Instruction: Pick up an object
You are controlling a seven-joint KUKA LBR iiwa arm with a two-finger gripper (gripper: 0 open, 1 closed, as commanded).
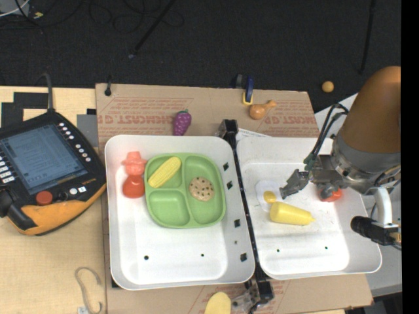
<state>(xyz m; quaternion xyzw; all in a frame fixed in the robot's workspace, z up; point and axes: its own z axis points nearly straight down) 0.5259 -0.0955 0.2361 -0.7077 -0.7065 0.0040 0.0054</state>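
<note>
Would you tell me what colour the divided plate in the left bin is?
The divided plate is green, clearest in the camera view.

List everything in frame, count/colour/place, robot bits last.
bins: 2, white, side by side on bench
divided plate: 1, green, left bin
corn: 1, yellow, plate's upper-left section
cookie: 1, tan, plate's upper-right section
figure: 1, red-pink, left bin beside plate
yellow toy: 1, yellow, right bin
grapes: 1, purple, cardboard behind bins
pendant: 1, black-orange, far left
arm: 1, grey-orange, over right bin
claw: 1, dark, just above the yellow toy
</note>
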